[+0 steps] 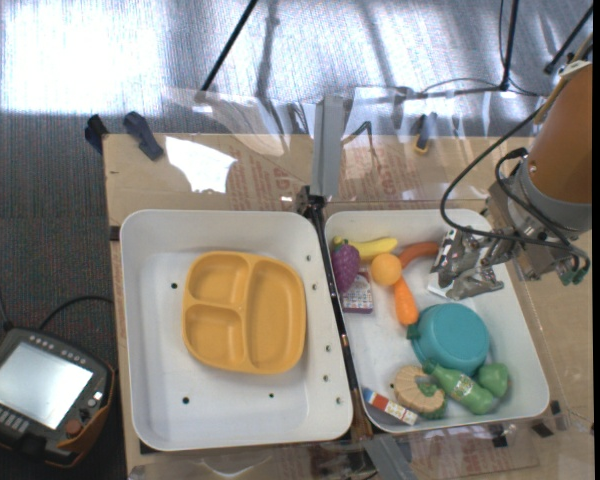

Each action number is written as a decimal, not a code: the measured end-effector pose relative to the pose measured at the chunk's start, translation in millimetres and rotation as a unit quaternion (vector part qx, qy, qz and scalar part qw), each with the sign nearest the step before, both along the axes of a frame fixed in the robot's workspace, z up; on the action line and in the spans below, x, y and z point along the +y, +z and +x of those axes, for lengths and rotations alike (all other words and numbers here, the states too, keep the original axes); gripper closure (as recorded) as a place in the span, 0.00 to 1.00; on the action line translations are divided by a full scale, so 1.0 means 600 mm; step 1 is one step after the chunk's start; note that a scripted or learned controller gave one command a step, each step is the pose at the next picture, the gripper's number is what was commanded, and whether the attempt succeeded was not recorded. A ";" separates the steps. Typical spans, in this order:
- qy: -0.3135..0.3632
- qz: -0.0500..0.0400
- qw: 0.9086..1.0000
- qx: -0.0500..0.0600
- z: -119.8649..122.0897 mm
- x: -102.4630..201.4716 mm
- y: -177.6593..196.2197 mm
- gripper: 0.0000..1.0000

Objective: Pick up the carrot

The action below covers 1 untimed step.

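The carrot (406,303) is a short orange cone lying in the right bin (528,343), just left of a teal bowl (452,336) and below an orange ball (385,269). My gripper (467,271) hangs over the upper right part of that bin, to the right of the carrot and a little farther back. It is open, with nothing between its fingers. The carrot lies free and is not touched.
The right bin also holds a banana (373,247), purple grapes (345,265), a red-orange curved piece (417,253), a green bottle (465,388), a green pepper (494,378), a round biscuit (420,388) and small boxes (358,296). A yellow divided plate (245,311) lies in the left bin (150,368).
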<state>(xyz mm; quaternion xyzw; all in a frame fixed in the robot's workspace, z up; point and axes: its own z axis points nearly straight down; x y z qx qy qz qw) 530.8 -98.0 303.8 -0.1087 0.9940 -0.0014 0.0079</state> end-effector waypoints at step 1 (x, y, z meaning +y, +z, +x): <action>0.067 0.003 0.998 0.015 -0.004 0.210 -0.205 1.00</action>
